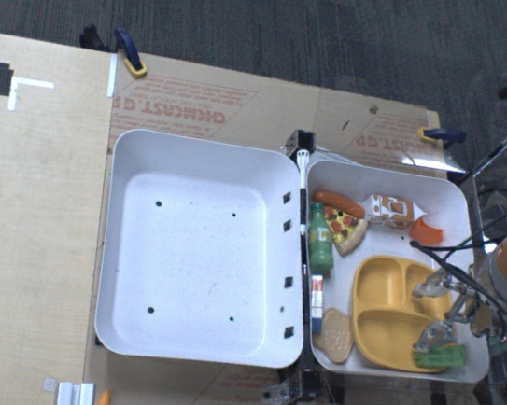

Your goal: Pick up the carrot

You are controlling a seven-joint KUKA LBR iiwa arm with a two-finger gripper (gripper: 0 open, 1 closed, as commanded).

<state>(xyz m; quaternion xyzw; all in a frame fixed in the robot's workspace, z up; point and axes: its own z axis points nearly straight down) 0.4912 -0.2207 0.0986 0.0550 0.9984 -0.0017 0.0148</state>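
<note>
At the frame's right edge, the tool hangs with its 2 fingers spread and empty over the yellow tray, well below the carrot.

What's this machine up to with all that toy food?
A robot arm reaches in from the right, its gripper low over a yellow divided plate in the right bin. Its fingers are spread open, holding nothing; a green toy lies just by them. It is meant to pick up the carrot, which lies untouched near the bin's far side, beside a small carton.
</note>
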